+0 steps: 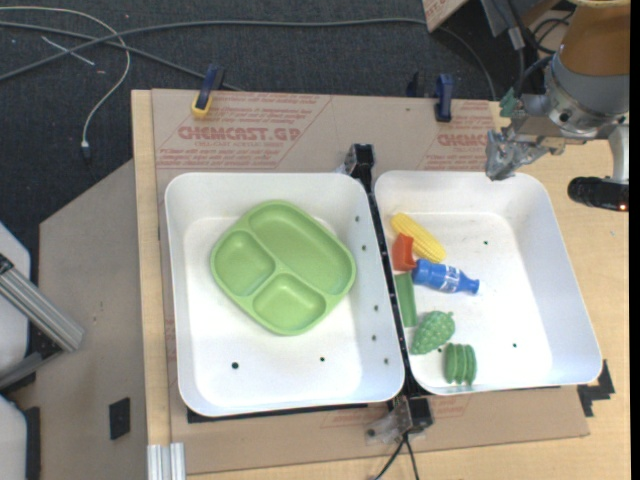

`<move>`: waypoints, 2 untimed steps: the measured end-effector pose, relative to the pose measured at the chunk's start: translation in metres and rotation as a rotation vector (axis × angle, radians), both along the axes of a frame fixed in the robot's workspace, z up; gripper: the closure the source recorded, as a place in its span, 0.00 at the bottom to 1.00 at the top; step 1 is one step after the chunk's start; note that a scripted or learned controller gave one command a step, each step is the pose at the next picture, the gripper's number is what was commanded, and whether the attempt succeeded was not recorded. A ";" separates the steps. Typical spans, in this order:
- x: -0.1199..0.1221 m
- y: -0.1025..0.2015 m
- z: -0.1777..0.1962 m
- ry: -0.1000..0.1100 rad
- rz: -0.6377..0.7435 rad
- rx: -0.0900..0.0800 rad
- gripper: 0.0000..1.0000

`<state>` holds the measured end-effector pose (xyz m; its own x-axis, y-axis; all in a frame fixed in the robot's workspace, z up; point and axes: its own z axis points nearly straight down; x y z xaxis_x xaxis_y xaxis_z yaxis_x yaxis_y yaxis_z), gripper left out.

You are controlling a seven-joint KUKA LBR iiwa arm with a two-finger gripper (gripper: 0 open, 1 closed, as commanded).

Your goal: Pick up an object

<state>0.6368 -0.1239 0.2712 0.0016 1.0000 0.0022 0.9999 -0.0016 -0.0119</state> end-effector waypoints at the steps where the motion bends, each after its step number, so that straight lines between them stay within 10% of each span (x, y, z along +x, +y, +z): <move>1: 0.002 0.000 0.006 -0.011 0.002 -0.002 0.00; 2: 0.002 0.010 -0.042 -0.005 0.003 -0.001 0.00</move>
